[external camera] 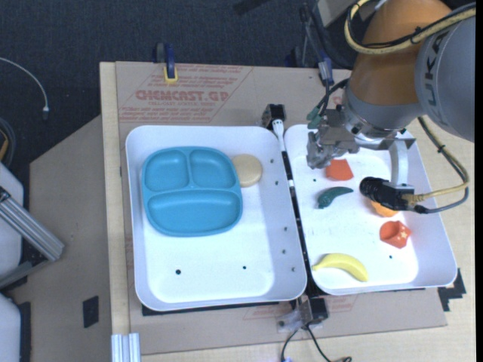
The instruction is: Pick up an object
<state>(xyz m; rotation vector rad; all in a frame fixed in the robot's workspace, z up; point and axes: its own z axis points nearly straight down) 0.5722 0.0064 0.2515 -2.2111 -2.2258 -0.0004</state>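
Arm [423,66] reaches in from the right, wrist over the far end of the right bin [351,232]; gripper [323,155] pointed down near that bin's far-left corner, close to the wall shared with the left bin [219,262].

Claw state: cannot tell; too small and blurred here to say released or clenched; nothing seen held in it.

Nearest candidate: orange block [340,170], lying on the bin floor just beside the gripper, on its right; touching or apart, cannot tell. Judged the likeliest target, since the gripper is closest to it.

Other items in the right bin, lying loose and apart from one another: dark green piece [333,195] nearer the camera than the block; red piece [395,234] toward the right wall; banana [341,266] at the near end, lying flat; a second orange piece [388,210] partly hidden, shape unclear.

Left bin: blue divided plate [192,191] flat on the floor; pale round disc [247,170] touching or just beside its right rim.

Judgement: approach stage, pick not yet made; the gripper seems set to the left of the block, not over it, so a small shift right looks needed; risk: closing beside the block and nudging it, or crowding the bin wall.
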